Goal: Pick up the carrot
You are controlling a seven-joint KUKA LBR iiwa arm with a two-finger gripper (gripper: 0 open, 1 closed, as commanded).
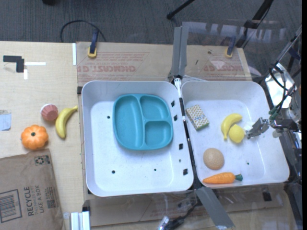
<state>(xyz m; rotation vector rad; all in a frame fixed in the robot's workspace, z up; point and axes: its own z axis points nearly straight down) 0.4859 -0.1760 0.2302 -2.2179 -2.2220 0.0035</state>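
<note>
Carrot (222, 178) tapered, smooth orange w/ green stub, lying flat

Two bins side by side on the bench, with loose items to the left.

The left bin (91, 143) sits at the frame's centre and holds a divided plate (143, 121) in its upper middle. The right bin (268, 169) touches it along the shared edge. In it, a sponge (197, 117) lies at upper left, a banana (230, 123) right of that with a lemon (236, 134) touching it, an egg (214, 158) below centre, and the carrot (222, 178) along the lower edge, just under the egg. The gripper (255, 128) sits just right of the lemon. At far left on the bench lie a second banana (64, 121), a small cup (49, 112) touching it, and a pumpkin (34, 137) below them; a cardboard box (29, 195) fills the lower-left corner.
</note>
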